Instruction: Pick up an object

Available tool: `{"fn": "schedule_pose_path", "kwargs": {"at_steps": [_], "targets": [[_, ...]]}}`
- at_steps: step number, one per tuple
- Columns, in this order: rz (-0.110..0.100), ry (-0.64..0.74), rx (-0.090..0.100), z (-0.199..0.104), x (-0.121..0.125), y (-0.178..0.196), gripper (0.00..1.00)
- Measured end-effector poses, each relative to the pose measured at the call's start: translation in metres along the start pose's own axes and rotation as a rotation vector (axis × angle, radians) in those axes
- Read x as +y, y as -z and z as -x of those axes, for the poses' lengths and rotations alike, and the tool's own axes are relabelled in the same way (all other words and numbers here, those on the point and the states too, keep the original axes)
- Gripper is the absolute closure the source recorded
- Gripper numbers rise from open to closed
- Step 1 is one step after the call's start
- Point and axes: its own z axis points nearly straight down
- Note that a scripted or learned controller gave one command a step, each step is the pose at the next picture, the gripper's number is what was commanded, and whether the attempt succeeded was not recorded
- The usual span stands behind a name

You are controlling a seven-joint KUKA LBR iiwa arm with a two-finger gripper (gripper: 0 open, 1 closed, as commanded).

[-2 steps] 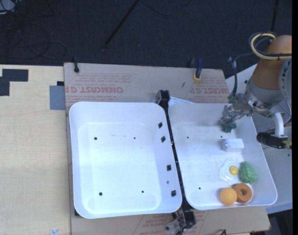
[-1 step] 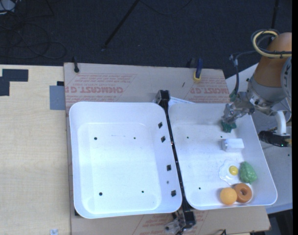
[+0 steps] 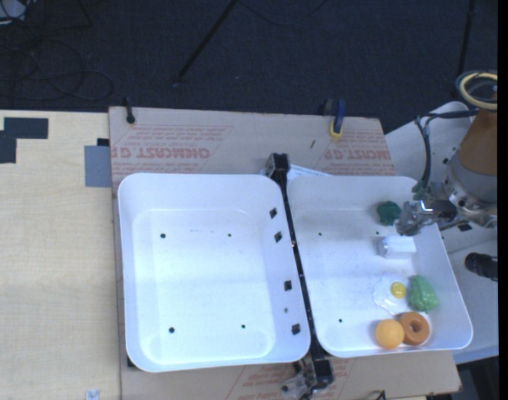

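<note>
1. Starting nearest the camera, the right bin (image 3: pixel 454 340) carried an orange ball (image 3: pixel 389 333) touching a brown ring (image 3: pixel 415 328) at its front right corner; neither round piece had a long axis to line up with.
2. Just behind these lay a flat white piece with a yellow centre (image 3: pixel 393 292), with a light green lump (image 3: pixel 422 293) touching its right edge; the lump's longer side ran roughly front to back.
3. Further back, near the bin's middle right, a small pale block (image 3: pixel 395 245) lay with its long axis about left to right across the view.
4. The tool (image 3: pixel 417 214) hung just behind and above that block, at the end of the arm (image 3: pixel 479 152) entering from the right; whether it was open or closed could not be told, and nothing could be seen gripped in it.
5. A dark green object (image 3: pixel 389 212) sat just left of the tool near the back of the bin; its shape was too small to give an axis.
6. The left bin (image 3: pixel 128 223) stood alongside on the worktop (image 3: pixel 45 248).
7. Judged risk: with the block and the dark green object both close to the tool, a descent between them could nudge one aside and close on neither; closing along the block's long axis could make it slip out.
</note>
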Motion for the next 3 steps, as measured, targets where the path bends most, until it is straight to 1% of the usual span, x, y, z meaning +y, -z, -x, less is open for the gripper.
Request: {"fn": "schedule_pose_path", "kwargs": {"at_steps": [1,2,3], "targets": [[0.002,0.001,0.000,0.000,0.003,-0.002,0.00],[0.006,0.007,0.000,-0.044,0.068,-0.086,0.00],[0.003,0.003,0.000,-0.042,0.065,-0.082,0.00]]}}
